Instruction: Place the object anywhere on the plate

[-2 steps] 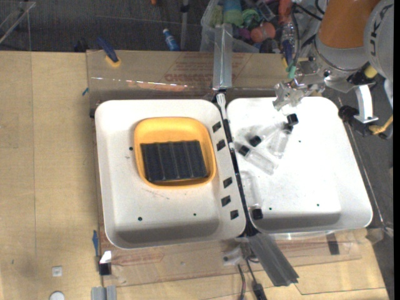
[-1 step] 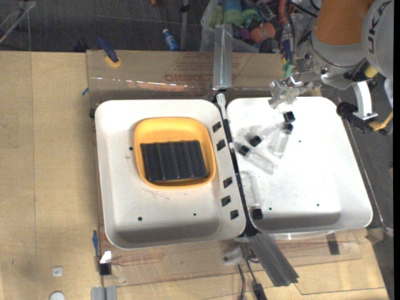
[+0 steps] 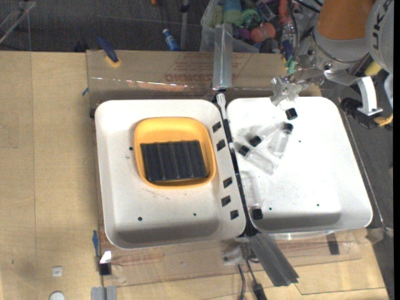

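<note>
We see the grey arm with its orange band [image 3: 350, 5] reaching in from the far right; its two-finger gripper [image 3: 286, 91] hangs over the far left part of the right white bin [image 3: 325, 192]; whether it is open or has hold of anything we cannot tell, the metal being too blurred. The clear plastic vials with black caps [image 3: 269, 144] lie in that bin, nearer to us than the gripper and a little left, close beside it; their long axes seem to run slantwise, though the clear bodies are hard to trace. The yellow plate [image 3: 172, 129] bearing a dark ribbed block [image 3: 174, 160] sits in the left white bin [image 3: 162, 224], well left of both; so we judge that the carry must cross the divider [image 3: 226, 161] leftward.
</note>
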Controlling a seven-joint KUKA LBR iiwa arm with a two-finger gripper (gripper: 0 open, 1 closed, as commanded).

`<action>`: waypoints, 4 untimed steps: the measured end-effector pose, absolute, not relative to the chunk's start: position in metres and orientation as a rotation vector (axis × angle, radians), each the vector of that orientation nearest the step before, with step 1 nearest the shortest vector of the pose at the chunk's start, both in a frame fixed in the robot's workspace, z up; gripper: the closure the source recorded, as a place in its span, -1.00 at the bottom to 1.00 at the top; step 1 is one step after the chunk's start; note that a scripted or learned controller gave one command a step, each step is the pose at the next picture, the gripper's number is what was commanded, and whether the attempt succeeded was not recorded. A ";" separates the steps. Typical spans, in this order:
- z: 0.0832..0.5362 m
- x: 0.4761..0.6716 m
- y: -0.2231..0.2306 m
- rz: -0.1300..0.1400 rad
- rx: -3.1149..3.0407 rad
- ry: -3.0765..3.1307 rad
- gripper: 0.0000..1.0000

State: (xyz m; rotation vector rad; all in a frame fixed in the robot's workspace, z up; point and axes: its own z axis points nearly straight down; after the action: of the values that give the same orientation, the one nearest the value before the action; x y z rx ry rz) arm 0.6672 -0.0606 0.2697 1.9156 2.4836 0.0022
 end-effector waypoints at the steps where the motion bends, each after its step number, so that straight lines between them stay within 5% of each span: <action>1: 0.238 0.667 -0.025 0.000 1.680 2.656 1.00; 2: 0.239 0.667 -0.025 0.001 1.680 2.656 -1.00; 3: 0.215 0.663 -0.093 0.002 1.187 2.908 -1.00; 4: 0.226 0.664 -0.095 0.010 1.193 2.899 1.00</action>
State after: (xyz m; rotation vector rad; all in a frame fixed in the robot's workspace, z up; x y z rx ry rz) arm 0.6642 -0.0946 0.2263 1.1925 2.8994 0.0099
